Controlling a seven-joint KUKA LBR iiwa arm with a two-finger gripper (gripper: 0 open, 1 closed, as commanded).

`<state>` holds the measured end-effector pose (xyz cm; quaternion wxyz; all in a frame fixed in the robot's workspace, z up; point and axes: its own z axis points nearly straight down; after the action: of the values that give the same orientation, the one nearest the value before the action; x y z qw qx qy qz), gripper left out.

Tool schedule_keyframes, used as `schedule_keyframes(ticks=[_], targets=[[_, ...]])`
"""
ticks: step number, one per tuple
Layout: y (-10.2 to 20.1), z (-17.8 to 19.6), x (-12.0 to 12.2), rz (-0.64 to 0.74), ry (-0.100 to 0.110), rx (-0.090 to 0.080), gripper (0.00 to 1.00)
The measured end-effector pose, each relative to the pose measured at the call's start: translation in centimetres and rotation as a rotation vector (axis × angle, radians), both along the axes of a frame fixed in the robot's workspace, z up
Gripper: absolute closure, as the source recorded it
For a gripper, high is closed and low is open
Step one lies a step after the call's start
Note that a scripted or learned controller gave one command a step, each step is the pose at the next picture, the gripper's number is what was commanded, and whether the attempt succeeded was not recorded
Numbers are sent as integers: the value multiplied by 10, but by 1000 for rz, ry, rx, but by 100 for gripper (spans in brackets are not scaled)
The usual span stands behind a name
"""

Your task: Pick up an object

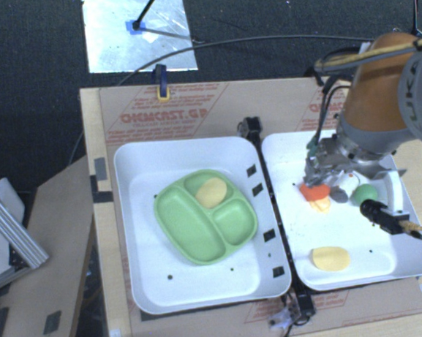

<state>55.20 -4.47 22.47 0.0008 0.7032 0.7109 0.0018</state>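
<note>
In the right bin (350, 251) my gripper (322, 178) hangs low over an orange-red object (315, 192) with a yellow-orange piece (321, 205) just under it. The arm's body hides the top of the gripper. A green round object (362, 194) lies to the right of the gripper, partly behind a black part of the arm. A pale yellow oval object (330, 258) rests near the front of the right bin. In the left bin (151, 279) a green divided plate (203, 216) holds a yellow object (212, 192) in its upper compartment.
A black divider (268, 196) with clips runs between the two bins. Cables (324, 117) trail from the arm over the back of the right bin. A metal frame (3, 226) stands at the left edge, off the bench.
</note>
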Motion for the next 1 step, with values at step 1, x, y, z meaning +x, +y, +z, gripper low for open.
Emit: schedule_keyframes(ticks=[1], targets=[[53,-10,6,-2,3,0,100]])
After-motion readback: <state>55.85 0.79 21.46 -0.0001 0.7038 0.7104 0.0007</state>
